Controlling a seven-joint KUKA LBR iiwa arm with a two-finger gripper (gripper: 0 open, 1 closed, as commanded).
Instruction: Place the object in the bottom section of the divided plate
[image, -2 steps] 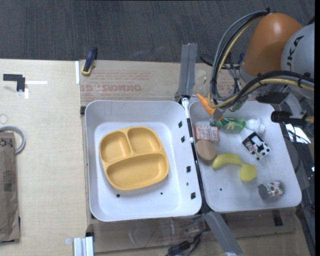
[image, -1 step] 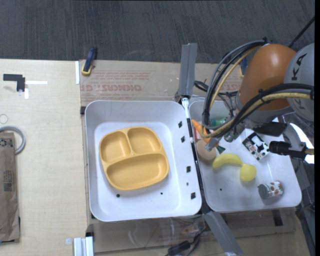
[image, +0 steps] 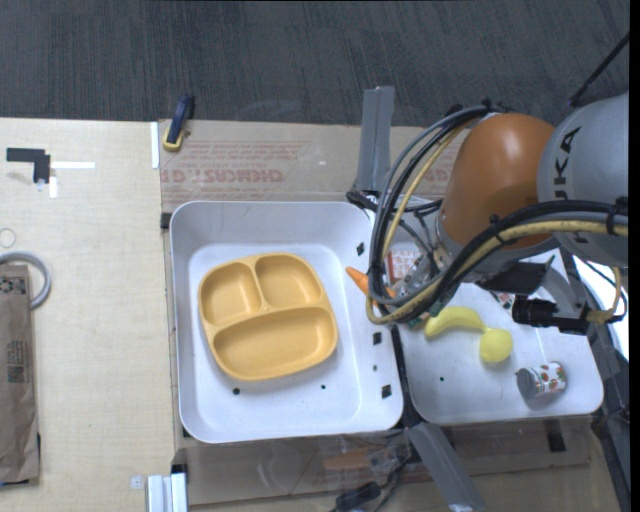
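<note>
A yellow divided plate (image: 267, 315) lies in the left white bin (image: 280, 415); its two small sections are at the top and its one wide section at the bottom. In the right bin (image: 500, 400) lie a yellow banana (image: 455, 322), a yellow lemon (image: 495, 345) and a small patterned cup (image: 541, 381) on its side. An orange carrot (image: 357, 279) pokes out from under the arm at the ridge between the bins. The arm's orange band (image: 500, 170) and cables (image: 400, 260) hang over the top of the right bin and hide the gripper.
A blue and yellow tool (image: 178, 122) lies on the cardboard behind the bins. A brown packet (image: 17, 370) and a grey ring (image: 35, 275) sit at the far left of the bench. A red and white packet (image: 402, 265) shows behind the cables.
</note>
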